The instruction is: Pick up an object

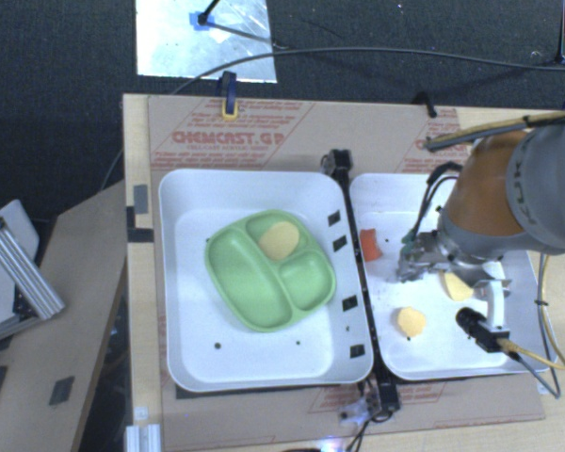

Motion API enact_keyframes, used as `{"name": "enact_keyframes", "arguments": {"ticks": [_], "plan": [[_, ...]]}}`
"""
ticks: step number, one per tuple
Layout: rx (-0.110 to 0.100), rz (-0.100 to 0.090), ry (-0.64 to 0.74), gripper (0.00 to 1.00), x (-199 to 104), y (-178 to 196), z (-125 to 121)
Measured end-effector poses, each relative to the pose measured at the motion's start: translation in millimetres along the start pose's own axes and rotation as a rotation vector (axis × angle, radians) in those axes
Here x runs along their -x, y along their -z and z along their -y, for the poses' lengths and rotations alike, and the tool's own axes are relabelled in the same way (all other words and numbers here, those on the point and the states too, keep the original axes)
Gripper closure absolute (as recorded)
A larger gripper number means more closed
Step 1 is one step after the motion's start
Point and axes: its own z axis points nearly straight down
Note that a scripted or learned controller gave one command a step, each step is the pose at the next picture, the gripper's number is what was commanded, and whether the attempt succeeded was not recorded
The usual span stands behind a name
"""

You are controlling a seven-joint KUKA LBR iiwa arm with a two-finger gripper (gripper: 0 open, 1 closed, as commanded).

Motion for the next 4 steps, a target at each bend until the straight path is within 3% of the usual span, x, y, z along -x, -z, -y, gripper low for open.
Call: {"name": "enact_keyframes", "arguments": {"ticks": [2, 3, 4], "plan": [[0.005, 0.000, 0.006, 1.00, -17, 99, 0], [0.002, 0.000, 0.005, 1.00, -17, 117, -2], [0.001, -0.002, 0.010, 1.00, -64, 111, -14]]}}
